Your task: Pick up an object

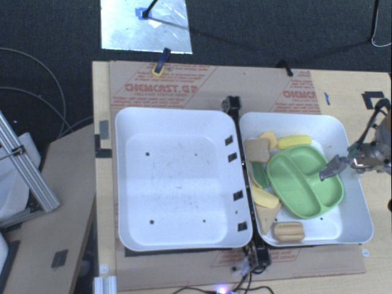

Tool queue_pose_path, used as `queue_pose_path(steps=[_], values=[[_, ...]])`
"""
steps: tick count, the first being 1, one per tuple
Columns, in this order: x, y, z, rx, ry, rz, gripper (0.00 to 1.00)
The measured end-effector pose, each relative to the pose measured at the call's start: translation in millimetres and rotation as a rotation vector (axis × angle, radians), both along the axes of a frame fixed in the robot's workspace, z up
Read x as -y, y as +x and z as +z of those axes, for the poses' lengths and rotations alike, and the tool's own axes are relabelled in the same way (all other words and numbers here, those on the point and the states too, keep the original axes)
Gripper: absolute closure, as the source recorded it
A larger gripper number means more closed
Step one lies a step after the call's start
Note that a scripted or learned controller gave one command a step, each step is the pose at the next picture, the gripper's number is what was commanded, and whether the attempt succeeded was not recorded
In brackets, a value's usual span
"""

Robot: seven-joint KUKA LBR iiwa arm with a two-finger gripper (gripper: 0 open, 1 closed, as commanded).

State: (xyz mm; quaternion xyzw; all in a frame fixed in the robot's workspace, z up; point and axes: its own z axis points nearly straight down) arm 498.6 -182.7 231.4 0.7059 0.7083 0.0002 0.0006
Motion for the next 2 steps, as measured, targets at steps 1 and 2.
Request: queue_pose_path(steps=[1,2], values=[[12.8,-8.1,-133.5,0.009,-0.002,0.002,0.00],[11.0,-9.4,-126.5,0.003,0.003,0.001,1.00]])
